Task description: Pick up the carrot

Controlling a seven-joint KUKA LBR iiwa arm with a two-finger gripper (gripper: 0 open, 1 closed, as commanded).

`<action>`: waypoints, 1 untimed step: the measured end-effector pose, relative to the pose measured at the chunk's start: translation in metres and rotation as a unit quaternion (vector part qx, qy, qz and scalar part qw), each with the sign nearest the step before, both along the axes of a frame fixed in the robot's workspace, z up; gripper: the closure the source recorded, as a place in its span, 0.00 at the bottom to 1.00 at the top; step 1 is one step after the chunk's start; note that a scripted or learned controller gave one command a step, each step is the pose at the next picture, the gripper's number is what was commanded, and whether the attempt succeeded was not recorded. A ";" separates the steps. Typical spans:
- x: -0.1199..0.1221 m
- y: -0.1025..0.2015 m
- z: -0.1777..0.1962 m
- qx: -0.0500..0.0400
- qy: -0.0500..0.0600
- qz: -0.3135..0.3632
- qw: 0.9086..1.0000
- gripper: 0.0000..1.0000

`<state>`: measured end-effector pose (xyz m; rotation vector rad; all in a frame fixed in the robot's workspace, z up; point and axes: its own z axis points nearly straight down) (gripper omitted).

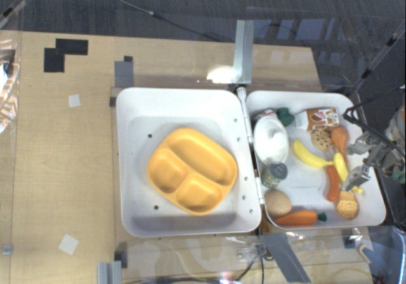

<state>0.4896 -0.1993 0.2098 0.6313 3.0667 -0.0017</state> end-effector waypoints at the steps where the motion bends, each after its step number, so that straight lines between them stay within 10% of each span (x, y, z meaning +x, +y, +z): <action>1: -0.003 -0.005 -0.100 0.002 0.005 0.007 1.000 0.00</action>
